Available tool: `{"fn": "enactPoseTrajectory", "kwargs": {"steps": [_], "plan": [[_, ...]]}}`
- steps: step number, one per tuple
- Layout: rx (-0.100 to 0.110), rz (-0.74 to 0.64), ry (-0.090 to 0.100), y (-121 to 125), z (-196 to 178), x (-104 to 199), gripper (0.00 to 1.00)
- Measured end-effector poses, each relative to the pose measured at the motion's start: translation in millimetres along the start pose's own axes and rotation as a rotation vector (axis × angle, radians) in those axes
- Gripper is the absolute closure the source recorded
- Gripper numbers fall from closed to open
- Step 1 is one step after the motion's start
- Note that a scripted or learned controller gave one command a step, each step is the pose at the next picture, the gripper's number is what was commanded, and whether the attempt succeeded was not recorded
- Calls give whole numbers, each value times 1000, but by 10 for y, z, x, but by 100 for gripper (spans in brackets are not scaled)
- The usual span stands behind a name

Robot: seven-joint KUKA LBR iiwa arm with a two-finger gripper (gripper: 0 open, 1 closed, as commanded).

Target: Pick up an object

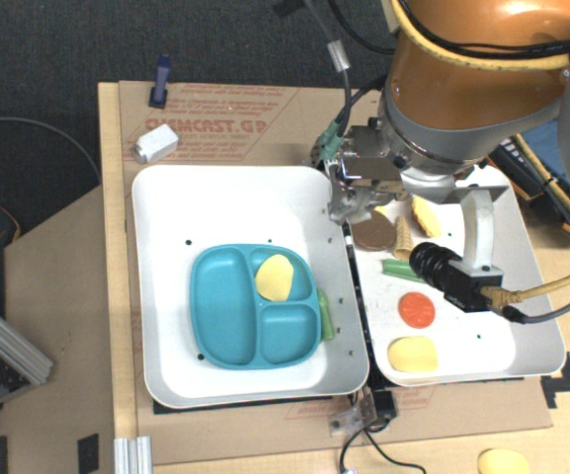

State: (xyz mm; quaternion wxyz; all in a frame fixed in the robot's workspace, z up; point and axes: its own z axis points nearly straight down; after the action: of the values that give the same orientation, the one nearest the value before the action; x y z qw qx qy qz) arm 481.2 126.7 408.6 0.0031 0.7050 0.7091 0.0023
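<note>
My gripper (359, 200) hangs over the right bin's (531, 354) far left corner — whether it grips anything, I cannot tell. Just beside it lie a brown piece (371, 232) and a green stick (397, 269) — a red disc (417, 310) nearer.

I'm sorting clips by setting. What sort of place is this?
Most likely a robotics lab test bench: two white bins of toy food on a cardboard-covered bench, the grey-and-orange arm over them, loose cables around.
</note>
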Motion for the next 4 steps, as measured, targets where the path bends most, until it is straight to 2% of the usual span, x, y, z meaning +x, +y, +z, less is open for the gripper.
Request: {"fn": "enactPoseTrajectory", "kwargs": {"steps": [1,2,3,4], "plan": [[-2,-1,0,5,-101,6,100],[24,13,-4,-57,1371,-576,100],[-3,0,6,-14,389,-44,100],[5,5,2,-17,333,-70,100]]}}
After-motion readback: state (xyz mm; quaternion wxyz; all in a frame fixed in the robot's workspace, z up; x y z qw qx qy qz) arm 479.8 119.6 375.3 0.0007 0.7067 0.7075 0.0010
